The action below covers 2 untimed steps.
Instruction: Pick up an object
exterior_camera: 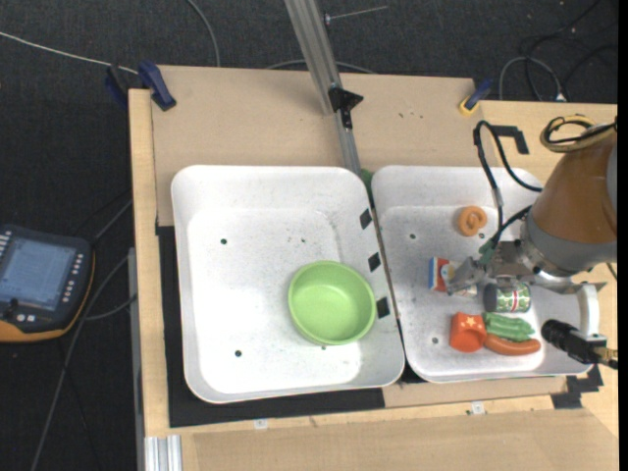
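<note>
My gripper (479, 279) hangs low over the middle of the right bin (417, 346), under the arm's orange band. It sits between a small red, white and blue item (438, 273) on its left and a green-labelled can (508, 298) lying just below and to its right. Close to the bin's front wall lie a red-orange object (468, 333) and a green and red vegetable-like piece (513, 335). An orange ring (472, 221) rests further back in the same bin. The wrist hides whatever lies directly beneath it.
A light green bowl (332, 302) stands in the left bin (211, 263), near the divide between the bins. A metal pole (319, 52) slants down to the bins' back edge. Black cables (496, 165) loop behind the right bin.
</note>
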Each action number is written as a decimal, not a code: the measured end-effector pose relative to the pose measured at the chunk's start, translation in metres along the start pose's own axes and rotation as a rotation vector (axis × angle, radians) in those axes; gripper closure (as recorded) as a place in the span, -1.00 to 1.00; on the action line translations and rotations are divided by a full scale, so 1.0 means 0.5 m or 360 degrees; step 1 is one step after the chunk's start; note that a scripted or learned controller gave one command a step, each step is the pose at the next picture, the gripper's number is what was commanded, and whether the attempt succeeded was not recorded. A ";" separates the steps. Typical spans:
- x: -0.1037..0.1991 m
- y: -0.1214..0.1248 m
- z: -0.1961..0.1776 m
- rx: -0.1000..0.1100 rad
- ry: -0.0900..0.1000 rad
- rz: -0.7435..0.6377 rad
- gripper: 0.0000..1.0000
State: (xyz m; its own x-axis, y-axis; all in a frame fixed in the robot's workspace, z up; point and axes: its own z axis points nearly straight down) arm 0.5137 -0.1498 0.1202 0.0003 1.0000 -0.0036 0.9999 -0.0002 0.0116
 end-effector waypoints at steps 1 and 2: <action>-0.001 0.001 -0.021 -0.0002 -0.0001 0.0000 1.00; -0.009 0.012 -0.108 0.0012 0.0004 -0.0001 1.00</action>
State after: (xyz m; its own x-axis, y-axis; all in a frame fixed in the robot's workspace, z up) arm 0.5191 -0.1541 0.1743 -0.0002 1.0000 -0.0009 1.0000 0.0002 0.0042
